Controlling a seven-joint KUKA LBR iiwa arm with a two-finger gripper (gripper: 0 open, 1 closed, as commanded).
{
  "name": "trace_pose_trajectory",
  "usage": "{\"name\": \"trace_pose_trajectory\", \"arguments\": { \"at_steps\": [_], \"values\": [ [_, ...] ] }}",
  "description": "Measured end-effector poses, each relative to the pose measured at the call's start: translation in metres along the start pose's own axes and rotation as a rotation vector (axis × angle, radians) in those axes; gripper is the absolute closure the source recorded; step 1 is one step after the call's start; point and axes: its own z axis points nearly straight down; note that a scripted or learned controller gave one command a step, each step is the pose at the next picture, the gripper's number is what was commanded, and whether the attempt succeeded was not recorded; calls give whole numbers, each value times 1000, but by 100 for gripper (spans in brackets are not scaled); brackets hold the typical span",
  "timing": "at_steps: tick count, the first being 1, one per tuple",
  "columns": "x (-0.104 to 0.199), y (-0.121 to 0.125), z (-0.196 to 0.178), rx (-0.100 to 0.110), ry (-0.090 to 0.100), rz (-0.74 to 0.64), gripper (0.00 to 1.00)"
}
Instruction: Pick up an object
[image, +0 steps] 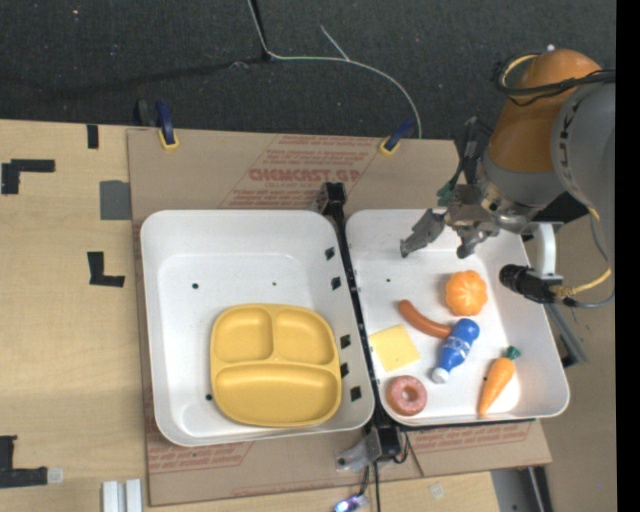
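1. Overhead, the gripper (447, 236) hangs above the far part of the right bin (545, 340); its two jaws are spread wide apart with nothing between them.
2. Six objects lie in the right bin: an orange (466, 293) just beneath the gripper, a sausage (424, 320) beside it, a yellow cheese slice (394, 349), a blue-and-white bottle (455, 349), a pink doughnut (407, 395) and a carrot (497, 384).
3. The orange is the object nearest the jaws; the sausage, the bottle and the cheese slice crowd close together in the middle, while the doughnut and the carrot lie at the near edge.
4. The left bin (170, 290) holds one yellow divided plate (276, 364), well apart from the gripper.
5. Both bins sit side by side on a cardboard sheet (290, 170), fixed by two clamps (163, 124) at its far edge.
6. The cardboard rests on a pale wooden worktop (60, 300) bearing black tape marks; dark carpet (120, 50) with cables lies beyond.
7. Count: two bins, one plate, six graspable objects.
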Motion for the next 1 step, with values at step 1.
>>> {"name": "trace_pose_trajectory", "arguments": {
  "at_steps": [1],
  "values": [
    [0, 3, -9, -14, -2, -3, 0]
  ]
}}
